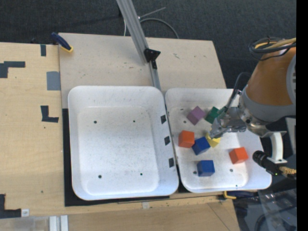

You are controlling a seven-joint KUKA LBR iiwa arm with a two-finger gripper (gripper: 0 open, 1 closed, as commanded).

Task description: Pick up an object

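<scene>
The right bin (255, 177) holds several small blocks. A purple block (195, 115) and a green block (212, 113) lie at the back. An orange block (186, 139), a blue block (200, 146) and a yellow block (213, 141) cluster in the middle. A second blue block (205, 167) and a red-orange block (238, 155) sit toward the front. My gripper (218, 131) is low in this bin, just above the yellow block and next to the green one, partly hiding both.
The left bin (115, 138) sits beside the right one, their rims meeting near the middle. A slanted metal pole (136, 25) crosses the back of the bench. The grey and orange arm (269, 88) covers the right bin's far right corner.
</scene>
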